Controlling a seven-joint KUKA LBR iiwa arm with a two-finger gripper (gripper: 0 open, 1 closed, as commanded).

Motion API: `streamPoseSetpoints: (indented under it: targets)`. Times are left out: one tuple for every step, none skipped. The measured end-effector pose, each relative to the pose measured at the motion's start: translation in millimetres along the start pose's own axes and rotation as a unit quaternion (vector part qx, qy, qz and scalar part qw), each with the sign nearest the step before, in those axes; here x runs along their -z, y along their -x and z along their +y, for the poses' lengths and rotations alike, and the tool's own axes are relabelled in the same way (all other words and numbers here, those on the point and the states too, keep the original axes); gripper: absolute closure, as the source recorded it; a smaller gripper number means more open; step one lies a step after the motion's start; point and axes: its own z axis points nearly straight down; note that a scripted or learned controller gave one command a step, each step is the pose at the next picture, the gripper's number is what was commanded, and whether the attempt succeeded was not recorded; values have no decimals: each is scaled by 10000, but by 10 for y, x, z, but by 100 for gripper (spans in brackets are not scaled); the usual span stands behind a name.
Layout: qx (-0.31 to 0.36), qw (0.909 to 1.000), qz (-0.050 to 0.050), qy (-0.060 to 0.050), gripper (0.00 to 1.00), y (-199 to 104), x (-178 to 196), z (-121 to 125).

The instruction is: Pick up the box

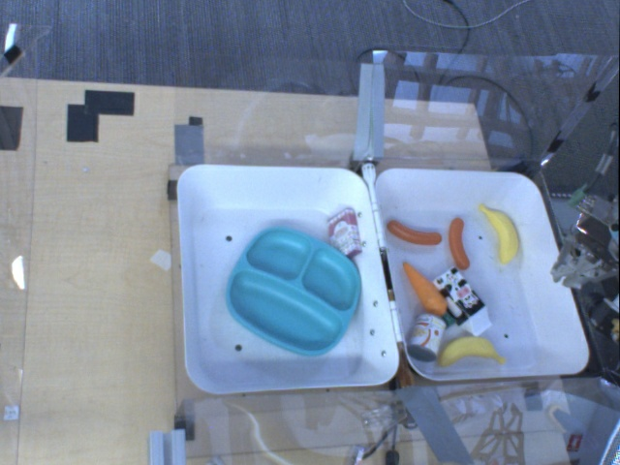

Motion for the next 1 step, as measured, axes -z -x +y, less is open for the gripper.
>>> streamPoseSetpoints:
  targets:
    - [43, 10000, 5, 14, 100, -15, 106, 9]
